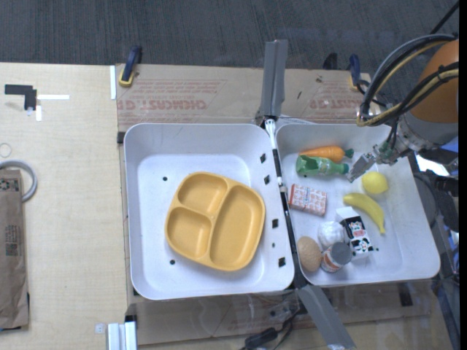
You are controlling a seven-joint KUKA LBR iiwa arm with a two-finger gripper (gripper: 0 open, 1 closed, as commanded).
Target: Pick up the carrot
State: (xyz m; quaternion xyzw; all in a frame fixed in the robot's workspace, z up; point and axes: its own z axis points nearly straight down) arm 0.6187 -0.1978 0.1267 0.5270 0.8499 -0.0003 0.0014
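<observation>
We see the left bin (139,217) holding a yellow divided plate (215,221) at its centre. The right bin (423,261) holds the clutter. The carrot (325,153) lies at its 12 o'clock, touching the green bottle (319,168) below it. The jaws (363,166) sit at the carrot's 4 o'clock, pinching nothing; spread or pressed together, we cannot tell. The lemon (375,184) is near them, at 5 o'clock.

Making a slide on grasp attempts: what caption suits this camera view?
Gripper hovers in the right bin beside the green bottle, just right of the carrot, which lies untouched.
</observation>
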